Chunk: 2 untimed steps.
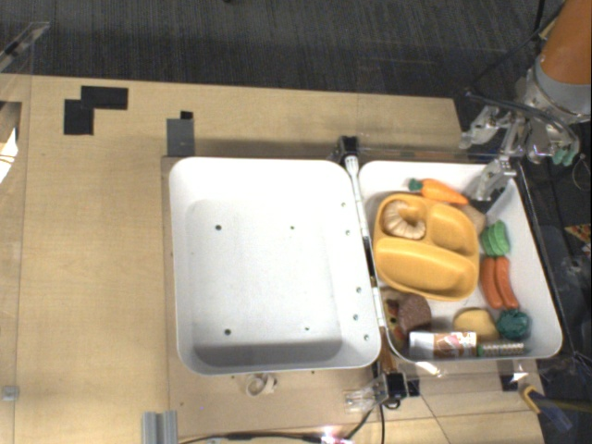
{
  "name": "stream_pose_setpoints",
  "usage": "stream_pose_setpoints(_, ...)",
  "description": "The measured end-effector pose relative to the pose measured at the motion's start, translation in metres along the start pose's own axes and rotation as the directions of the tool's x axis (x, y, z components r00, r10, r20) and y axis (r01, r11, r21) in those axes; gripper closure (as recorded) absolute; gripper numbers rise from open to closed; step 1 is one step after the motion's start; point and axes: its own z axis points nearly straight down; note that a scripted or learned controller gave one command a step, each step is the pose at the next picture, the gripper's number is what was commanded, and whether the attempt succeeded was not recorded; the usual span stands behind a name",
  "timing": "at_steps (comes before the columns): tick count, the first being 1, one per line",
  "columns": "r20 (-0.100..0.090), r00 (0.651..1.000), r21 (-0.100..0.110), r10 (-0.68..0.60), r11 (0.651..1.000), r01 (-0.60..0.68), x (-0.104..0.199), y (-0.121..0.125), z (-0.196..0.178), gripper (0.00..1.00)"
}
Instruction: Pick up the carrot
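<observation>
At the far edge of the right-hand shallow white bin (546, 313), the small orange carrot with green top (438, 191) lies ungrasped, the metal two-finger gripper (488, 185) poised just beside it, so the pick remains undone.

Locate the carrot (442, 191) near the far edge of the right bin (546, 285): a small orange toy with a green top at its left end. It lies flat, tip pointing right, just beyond the large yellow item (435, 252).
</observation>
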Motion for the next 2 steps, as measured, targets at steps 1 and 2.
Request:
stream_pose_setpoints(1, 0.008, 0.973, 0.003, -0.23, 0.973, 0.23, -0.002, 0.008, 0.159, 0.0)
stream_pose_setpoints(2, 0.009, 0.865, 0.01, -0.501, 0.865, 0.501, -0.012, -0.033, 0.166, 0.0)
